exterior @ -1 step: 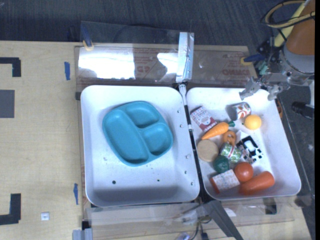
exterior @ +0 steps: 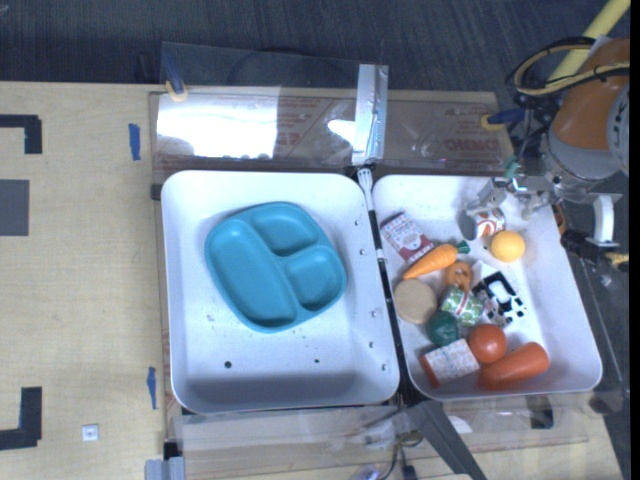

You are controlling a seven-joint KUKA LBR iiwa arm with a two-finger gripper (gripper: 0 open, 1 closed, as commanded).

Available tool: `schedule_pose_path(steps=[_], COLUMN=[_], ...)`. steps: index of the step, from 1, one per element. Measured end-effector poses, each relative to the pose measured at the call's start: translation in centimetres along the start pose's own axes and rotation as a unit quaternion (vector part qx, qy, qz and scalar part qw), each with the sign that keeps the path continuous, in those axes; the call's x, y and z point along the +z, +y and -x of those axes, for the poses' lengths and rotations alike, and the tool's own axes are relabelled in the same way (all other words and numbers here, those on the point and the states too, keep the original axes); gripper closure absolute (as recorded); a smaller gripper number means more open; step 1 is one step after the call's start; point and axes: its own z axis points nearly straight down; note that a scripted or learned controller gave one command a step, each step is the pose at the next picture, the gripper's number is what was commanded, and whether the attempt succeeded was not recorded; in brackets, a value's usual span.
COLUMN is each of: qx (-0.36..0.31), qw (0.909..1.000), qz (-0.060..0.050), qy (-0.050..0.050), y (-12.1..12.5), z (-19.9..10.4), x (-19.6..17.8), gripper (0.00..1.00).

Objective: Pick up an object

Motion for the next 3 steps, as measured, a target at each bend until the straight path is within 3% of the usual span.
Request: schedule_pose_path(steps=[1,2,3], qx=[-0.031,-0.08,-0.061], qw=[0.9994,0.9967,0.9981], qz=[-0.013,-0.01,-0.014], qy=[0.002,0.001,0.002], y=[-2.9,-4.3,-0.4], z=[-5.9,-3.8,-1.0], x=[-5.0,1.6,3.4], gripper=[0.0,0.0,0.0])
